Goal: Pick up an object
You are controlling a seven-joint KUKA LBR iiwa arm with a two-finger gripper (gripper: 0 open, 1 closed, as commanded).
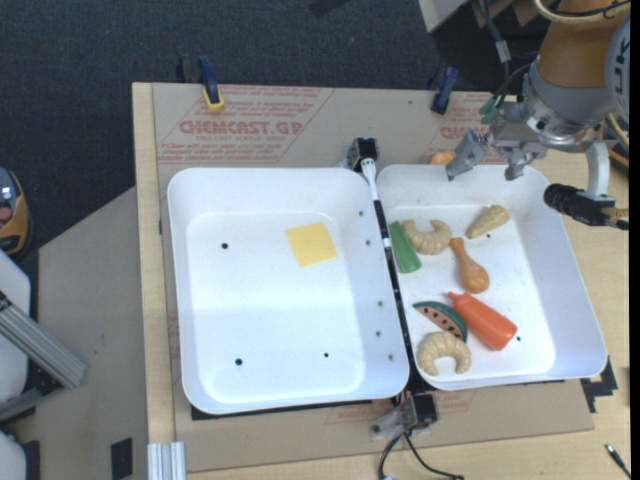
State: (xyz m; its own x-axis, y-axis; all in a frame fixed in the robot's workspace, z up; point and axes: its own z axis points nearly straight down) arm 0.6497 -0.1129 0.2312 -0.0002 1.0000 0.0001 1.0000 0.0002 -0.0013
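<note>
- Camera view, looking down at a slant on two white bins side by side on a bench.
- The right bin (pixel 560 268) is the landmark for everything below.
- The gripper (pixel 490 165) hangs over the right bin's far rim, on a grey arm (pixel 585 48) with an orange band.
- Its two fingers are spread apart, with nothing between them.
- Inside the right bin, near the far rim: a pale beige piece (pixel 487 221).
- Against its left wall: a green piece (pixel 405 248), touching a pale croissant (pixel 429 236).
- Near its middle: a drumstick (pixel 469 266).
- Toward its near rim: a watermelon slice (pixel 440 317), an orange carrot (pixel 482 320) just beside it, and a second croissant (pixel 444 352).
- To the left of the right bin: the left bin (pixel 200 268), holding a yellow square (pixel 311 244).
</note>
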